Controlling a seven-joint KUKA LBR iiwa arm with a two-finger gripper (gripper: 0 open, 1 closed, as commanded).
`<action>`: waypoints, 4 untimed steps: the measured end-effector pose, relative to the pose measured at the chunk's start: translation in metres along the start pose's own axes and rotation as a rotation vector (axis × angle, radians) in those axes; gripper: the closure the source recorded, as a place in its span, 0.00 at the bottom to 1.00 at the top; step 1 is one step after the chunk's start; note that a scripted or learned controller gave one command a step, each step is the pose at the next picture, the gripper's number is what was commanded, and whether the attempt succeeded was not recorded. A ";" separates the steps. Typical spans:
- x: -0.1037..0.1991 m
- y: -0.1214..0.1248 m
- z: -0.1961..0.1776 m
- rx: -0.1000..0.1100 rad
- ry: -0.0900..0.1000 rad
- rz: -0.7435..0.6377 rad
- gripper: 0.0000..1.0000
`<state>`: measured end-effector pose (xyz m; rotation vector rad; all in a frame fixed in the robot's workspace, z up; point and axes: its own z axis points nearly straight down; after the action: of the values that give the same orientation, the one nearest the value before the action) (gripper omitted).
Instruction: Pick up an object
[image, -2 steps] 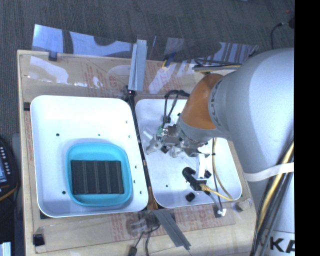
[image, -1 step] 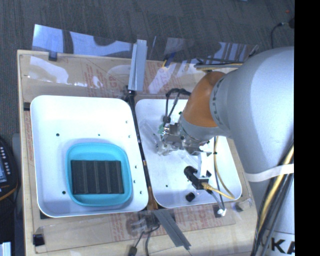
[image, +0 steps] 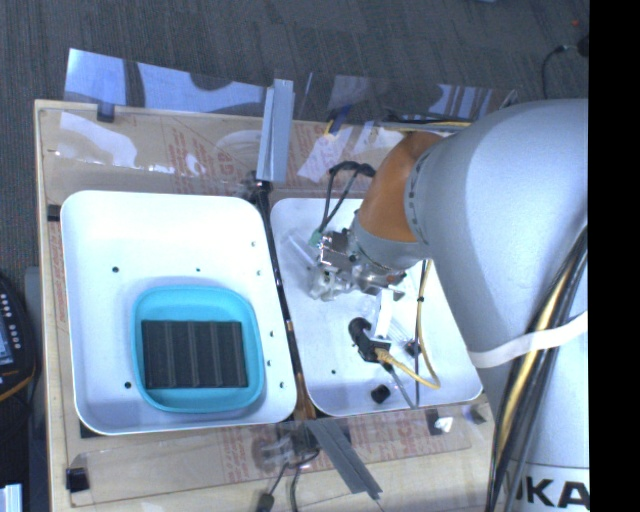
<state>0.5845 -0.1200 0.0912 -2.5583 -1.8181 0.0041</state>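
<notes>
Teal plastic tray (image: 200, 298) with a dark ridged insert (image: 195, 353), set toward the near side of the left bin (image: 120, 230), untouched. Well to the right of the tray, past the wall between the two bins, the end effector (image: 328, 275), low over the white floor of the right bin (image: 320, 355), under the orange band (image: 385, 195) of the grey arm (image: 500, 230). Impossible to tell from this slant how far open. Nothing visible in its hold. Likeliest thing to pick, judging by reach: a small black piece (image: 380, 393), also right of the tray but nearer the front rim, well apart from the end effector and lying loose on the bin floor. Main risk from here: closing on bare plastic, with no object visibly under the tool at its present spot. Second risk: pressing down too far and scraping or flexing the thin bin floor, perhaps shifting the whole bin on the tabletop (image: 170, 150). Third: a sideways move toward the tray catching the dividing wall, given so little room on that side. For the black piece itself, expect trouble from its small size: easily nudged into the front corner by a slightly off approach, or squeezed out sideways on closing, then harder to reach against the rim.
</notes>
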 end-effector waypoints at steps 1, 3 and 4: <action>0.000 0.000 0.000 0.000 0.000 0.000 0.00; 0.035 0.064 -0.025 0.001 0.000 0.080 0.00; 0.033 0.064 0.000 0.004 0.000 0.083 0.00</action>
<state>0.6559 -0.1101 0.0908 -2.6289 -1.7096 0.0080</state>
